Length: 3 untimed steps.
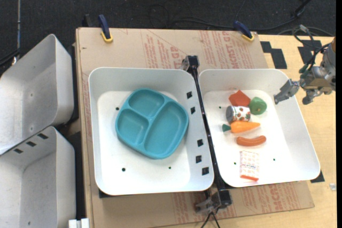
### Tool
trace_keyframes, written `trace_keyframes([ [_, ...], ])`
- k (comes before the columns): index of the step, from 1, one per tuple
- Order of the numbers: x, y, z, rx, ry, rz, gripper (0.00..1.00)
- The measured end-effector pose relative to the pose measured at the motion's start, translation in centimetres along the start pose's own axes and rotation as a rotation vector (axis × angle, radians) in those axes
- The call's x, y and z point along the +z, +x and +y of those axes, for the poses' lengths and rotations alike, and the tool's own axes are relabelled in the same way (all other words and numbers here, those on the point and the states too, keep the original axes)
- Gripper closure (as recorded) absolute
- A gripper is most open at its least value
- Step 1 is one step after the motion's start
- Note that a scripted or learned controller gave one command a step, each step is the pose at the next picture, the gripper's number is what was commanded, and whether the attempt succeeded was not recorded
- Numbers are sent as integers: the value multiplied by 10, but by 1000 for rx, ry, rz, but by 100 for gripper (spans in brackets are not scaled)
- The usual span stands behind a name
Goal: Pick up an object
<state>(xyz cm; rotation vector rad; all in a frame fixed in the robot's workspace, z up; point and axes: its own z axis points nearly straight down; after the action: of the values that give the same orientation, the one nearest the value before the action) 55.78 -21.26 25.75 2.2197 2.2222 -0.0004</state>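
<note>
My end effector sits at the right bin's upper right rim, fingers spread apart, nothing between them.

Right bin as landmark; its contents cluster in the upper middle of the floor:
- orange-red block, angular, at the top of the cluster.
- green round piece, just right of the block.
- small cup, white with coloured dots, lying on its side, beneath the block.
- toy carrot, orange with a green tip at its left end, lying crosswise under the cup.
- red sausage, glossy, below the carrot.
- flat white card with red print, nearest the bin's front edge, apart from the rest.

Left of that bin, the left bin carries a teal divided plate. Both rest on the cardboard-covered tabletop.
</note>
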Motion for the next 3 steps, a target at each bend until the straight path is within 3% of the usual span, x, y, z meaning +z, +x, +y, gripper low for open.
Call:
trace_keyframes([
  [3,159,13,11,1,4,2,0],
])
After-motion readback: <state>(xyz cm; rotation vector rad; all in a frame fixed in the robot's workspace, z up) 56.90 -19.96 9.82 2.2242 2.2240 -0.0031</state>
